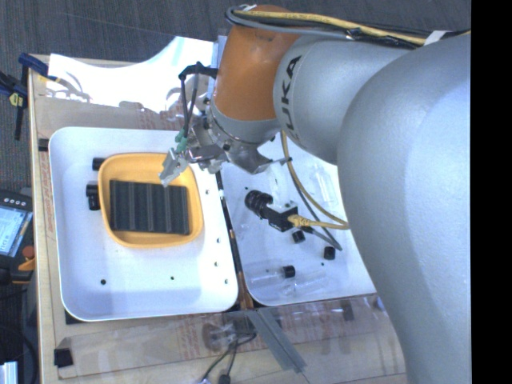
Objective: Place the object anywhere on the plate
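i am hovering my hand (173, 169) over the far right corner of the yellow plate (144, 239) in the left bin (80, 286) — low, so a drop would be landing inside the rim. i cannot tell how open it is, or whether the object is in it — small black pieces (288, 272) are lying in the right bin (264, 288).
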You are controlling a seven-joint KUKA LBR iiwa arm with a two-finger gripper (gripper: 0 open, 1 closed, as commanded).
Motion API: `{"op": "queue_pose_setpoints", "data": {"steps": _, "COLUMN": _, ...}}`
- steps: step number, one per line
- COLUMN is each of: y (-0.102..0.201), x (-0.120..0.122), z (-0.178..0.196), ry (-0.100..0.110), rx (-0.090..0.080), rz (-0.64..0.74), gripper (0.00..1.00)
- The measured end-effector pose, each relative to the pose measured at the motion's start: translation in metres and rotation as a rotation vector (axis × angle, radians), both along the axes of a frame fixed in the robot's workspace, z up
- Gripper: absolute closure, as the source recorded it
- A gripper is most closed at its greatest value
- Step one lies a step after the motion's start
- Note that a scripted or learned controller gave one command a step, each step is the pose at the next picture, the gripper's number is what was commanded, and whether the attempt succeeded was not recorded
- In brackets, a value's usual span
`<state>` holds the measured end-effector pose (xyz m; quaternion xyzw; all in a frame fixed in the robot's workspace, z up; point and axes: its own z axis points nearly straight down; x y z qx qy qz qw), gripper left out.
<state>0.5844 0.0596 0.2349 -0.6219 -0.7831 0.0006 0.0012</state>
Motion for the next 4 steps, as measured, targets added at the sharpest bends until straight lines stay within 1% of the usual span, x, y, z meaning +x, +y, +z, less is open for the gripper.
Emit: {"op": "queue_pose_setpoints", "data": {"steps": 4, "y": 0.0000, "x": 0.0000, "z": 0.0000, "ry": 0.000, "rx": 0.000, "rz": 0.000, "gripper": 0.00}}
